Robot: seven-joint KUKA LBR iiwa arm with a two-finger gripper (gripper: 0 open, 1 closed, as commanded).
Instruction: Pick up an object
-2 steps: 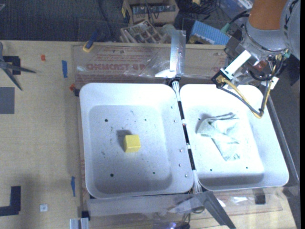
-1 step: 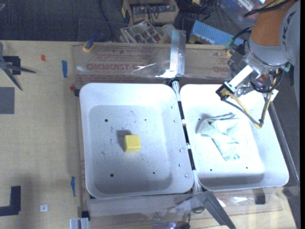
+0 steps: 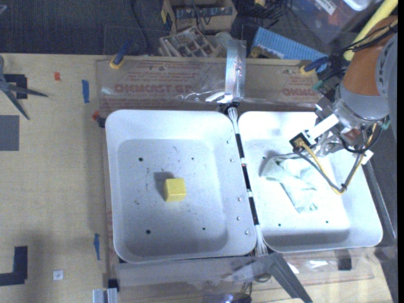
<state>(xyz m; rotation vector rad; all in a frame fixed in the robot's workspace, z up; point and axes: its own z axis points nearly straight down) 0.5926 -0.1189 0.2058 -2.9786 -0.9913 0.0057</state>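
A small yellow block (image 3: 175,189) lies near the middle of the left bin (image 3: 126,137). A crumpled pale, whitish-green sheet or bag (image 3: 291,180) lies on the floor of the right bin (image 3: 360,226). My gripper (image 3: 329,148) hangs over the upper right part of the right bin, just above and to the right of the crumpled sheet. The grey arm with its orange band (image 3: 366,68) comes in from the upper right. Nothing shows between the gripper and the sheet.
A thin yellow cable (image 3: 328,175) loops down from the wrist over the right bin. The ridge between the two bins (image 3: 243,169) runs down the middle. Clamps, boxes and cables stand behind the bins.
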